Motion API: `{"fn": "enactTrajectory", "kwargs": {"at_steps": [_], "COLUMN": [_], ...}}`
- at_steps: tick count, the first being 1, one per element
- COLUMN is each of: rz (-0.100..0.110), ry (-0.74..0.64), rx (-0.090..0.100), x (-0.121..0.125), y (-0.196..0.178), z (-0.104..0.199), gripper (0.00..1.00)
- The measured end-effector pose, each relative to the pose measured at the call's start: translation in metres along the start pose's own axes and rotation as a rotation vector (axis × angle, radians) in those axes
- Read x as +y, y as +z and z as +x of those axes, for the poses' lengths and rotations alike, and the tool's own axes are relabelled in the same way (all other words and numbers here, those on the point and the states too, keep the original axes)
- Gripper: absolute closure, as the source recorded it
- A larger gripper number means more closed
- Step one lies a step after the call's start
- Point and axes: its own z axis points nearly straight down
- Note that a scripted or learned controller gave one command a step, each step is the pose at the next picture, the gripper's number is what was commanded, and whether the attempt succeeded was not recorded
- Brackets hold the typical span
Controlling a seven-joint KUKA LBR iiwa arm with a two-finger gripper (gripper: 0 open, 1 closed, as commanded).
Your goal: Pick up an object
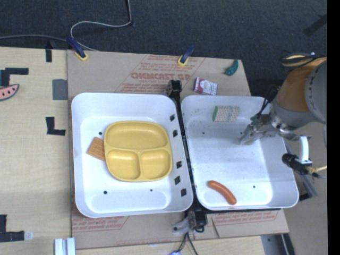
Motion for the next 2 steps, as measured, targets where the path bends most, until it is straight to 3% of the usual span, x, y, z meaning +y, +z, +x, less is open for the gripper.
{"fn": "enactTrajectory", "kwargs": {"at_steps": [1,2], "rz": [0.001,0.001], "ry": [0.0,0.0], "rx": [0.0,0.001], "x": [-0.0002,-0.0002], "y": [0.0003,-0.0091], "z": [0.0,0.0005], "gripper": [0.0,1.0]}}
